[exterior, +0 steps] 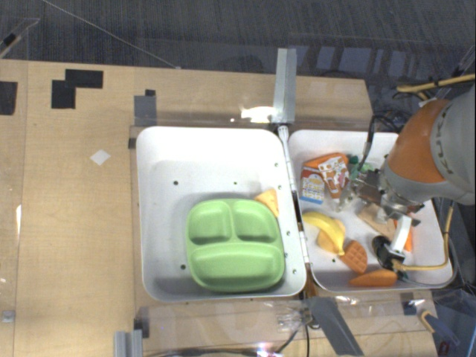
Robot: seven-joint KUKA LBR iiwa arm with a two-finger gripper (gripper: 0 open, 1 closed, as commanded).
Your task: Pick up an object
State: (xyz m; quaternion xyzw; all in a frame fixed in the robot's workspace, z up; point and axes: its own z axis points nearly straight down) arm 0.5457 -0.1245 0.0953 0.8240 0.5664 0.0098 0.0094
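In left bin [160, 177], green tray [234, 245], right bin [439, 274] banana [330, 231], carrot [374, 278], hand [370, 187] state unclear

A green tray [235, 245], yellow banana [331, 231], orange carrot [374, 278], and 2 white bins [160, 162].

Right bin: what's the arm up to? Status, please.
Arm over right bin. Grip unclear. Banana, carton, carrot lying loose. Green tray in left bin.
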